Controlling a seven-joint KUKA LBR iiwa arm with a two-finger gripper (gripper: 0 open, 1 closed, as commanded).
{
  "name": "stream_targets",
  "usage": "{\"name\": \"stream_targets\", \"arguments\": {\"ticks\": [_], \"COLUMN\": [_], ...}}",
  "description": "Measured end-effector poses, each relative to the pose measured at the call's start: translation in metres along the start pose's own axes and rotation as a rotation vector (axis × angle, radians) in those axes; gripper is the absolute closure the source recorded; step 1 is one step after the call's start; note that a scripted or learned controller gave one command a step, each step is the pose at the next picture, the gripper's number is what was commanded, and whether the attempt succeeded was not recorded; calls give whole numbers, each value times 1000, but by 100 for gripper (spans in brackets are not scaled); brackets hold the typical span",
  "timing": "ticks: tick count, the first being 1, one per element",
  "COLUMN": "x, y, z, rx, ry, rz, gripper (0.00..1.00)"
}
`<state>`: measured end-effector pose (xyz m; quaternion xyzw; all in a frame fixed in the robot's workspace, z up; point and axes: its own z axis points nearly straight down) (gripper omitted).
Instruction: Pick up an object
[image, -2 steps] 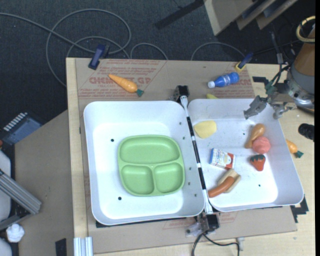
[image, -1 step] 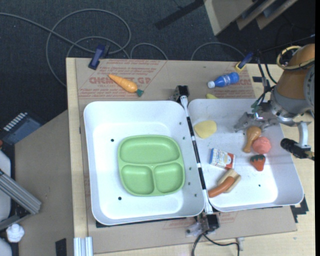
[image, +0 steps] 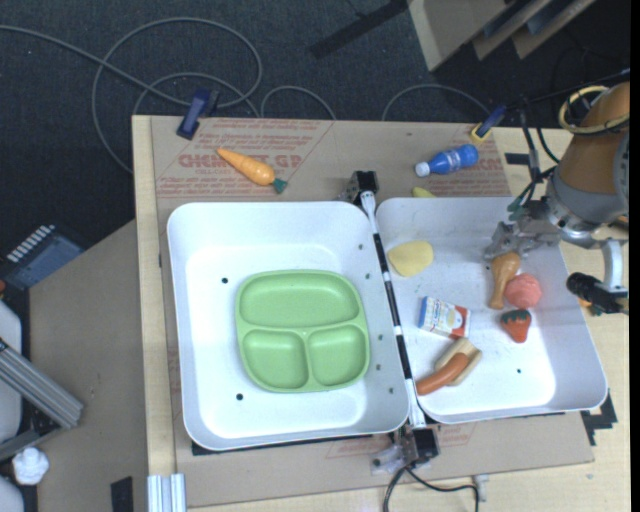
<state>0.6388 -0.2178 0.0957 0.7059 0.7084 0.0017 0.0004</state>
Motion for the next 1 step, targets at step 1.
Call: {"name": "stream_targets", "arguments": {"ticks": [1], "x": [66], "y": [18], "z": [11], "rx": [3], "ry": [0], "rz": [1], "gripper": [100]}}
